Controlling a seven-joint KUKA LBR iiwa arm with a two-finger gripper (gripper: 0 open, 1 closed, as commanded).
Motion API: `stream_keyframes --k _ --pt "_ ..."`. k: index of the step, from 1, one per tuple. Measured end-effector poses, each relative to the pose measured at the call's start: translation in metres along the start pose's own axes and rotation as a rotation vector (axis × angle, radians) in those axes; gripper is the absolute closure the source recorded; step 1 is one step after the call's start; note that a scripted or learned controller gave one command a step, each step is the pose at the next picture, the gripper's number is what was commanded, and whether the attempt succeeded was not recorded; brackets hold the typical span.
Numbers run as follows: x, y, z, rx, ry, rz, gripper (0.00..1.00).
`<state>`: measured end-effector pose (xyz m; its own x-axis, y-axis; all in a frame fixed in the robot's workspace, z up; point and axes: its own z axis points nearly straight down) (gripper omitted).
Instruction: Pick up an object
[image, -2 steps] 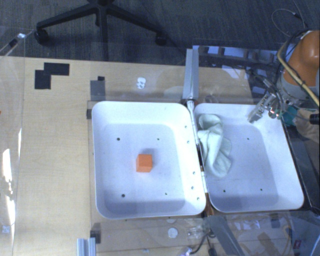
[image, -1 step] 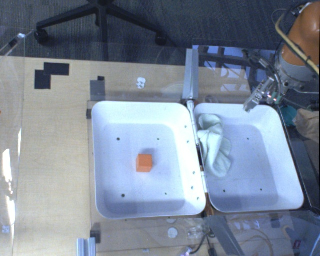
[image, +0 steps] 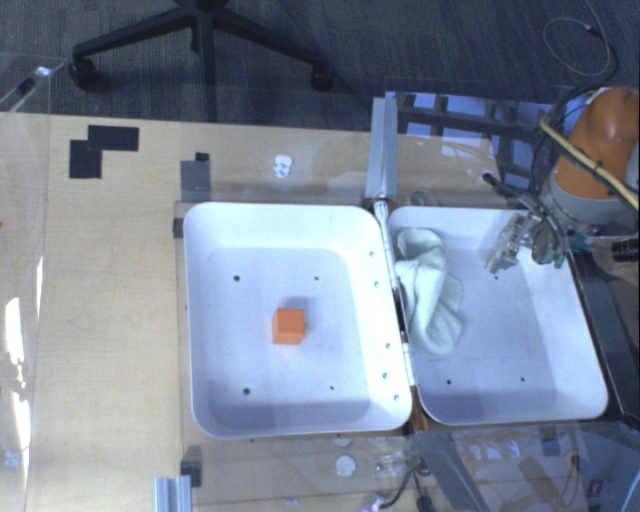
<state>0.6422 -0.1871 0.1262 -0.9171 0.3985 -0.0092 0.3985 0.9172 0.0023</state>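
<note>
An orange cube (image: 288, 326) lies near the middle of the left white bin (image: 210, 400). A crumpled white cloth (image: 428, 288) lies along the left side of the right white bin (image: 560, 390), against the divider. My gripper (image: 508, 250) hangs over the upper right part of the right bin, well to the right of the cloth. Its fingers point down and to the left, and nothing shows between them. The orange band of the arm (image: 598, 140) rises behind it at the right edge.
A metal post (image: 380, 150) stands between the bins at the back. Black markers (image: 100, 148) lie on the wooden bench top at the far left. Cables and frame parts crowd the right side.
</note>
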Motion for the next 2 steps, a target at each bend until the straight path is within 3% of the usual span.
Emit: stream_keyframes --k 1,2 --pt "-0.0026 0.0024 -0.0137 -0.004 -0.01 -0.001 1.0" --pt "-0.0026 0.0024 -0.0137 -0.004 -0.01 -0.001 0.0"
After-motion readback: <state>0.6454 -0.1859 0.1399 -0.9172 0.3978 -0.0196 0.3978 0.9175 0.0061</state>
